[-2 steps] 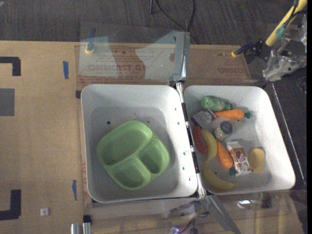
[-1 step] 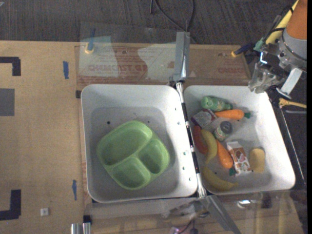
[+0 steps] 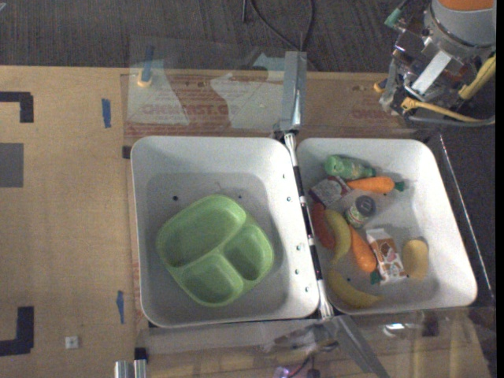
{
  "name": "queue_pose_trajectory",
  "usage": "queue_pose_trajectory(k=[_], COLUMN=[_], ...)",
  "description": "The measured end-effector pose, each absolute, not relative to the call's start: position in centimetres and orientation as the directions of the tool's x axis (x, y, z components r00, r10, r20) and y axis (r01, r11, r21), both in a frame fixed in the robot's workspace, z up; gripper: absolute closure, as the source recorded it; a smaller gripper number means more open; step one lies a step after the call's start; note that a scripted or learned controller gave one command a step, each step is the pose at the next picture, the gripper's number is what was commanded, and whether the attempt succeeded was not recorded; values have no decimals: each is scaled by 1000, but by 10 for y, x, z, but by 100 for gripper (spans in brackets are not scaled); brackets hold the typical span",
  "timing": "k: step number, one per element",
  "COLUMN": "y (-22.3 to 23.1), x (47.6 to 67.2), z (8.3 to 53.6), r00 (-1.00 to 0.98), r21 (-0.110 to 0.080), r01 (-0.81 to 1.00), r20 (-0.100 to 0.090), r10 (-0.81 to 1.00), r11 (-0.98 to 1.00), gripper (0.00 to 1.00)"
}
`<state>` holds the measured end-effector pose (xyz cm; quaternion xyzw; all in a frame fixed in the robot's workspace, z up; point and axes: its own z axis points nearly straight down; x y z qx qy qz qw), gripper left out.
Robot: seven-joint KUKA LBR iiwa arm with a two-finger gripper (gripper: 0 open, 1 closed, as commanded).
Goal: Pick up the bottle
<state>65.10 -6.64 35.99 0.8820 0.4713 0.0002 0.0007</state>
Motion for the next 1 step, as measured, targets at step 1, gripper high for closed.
queue_pose_trajectory(k=[1], y=[14], x=[659], z=[407], r00=[783], r21=[1], r01=[622], r20=[1], r10=[622], r11=[-783], gripper=[100])
